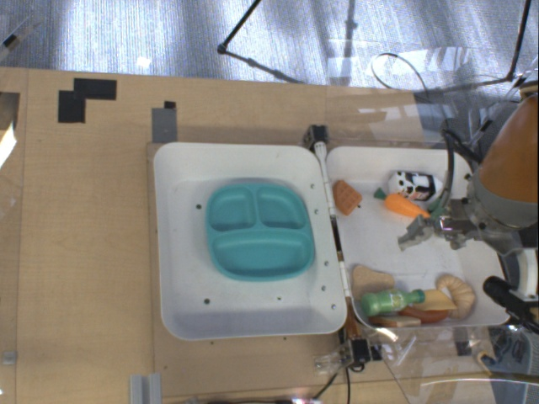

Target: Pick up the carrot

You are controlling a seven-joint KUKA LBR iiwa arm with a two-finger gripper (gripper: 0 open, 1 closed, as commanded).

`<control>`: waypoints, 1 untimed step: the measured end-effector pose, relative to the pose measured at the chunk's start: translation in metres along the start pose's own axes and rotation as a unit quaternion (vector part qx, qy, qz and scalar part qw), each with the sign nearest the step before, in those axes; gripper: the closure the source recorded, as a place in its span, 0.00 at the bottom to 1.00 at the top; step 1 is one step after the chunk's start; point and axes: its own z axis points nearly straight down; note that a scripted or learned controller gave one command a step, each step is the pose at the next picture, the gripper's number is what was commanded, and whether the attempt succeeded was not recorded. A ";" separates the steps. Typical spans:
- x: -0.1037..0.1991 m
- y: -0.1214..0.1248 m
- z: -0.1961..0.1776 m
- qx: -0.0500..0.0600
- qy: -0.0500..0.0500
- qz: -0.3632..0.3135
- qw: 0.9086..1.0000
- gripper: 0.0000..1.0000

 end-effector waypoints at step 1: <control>-0.030 0.079 -0.073 -0.006 -0.002 -0.026 1.000 0.00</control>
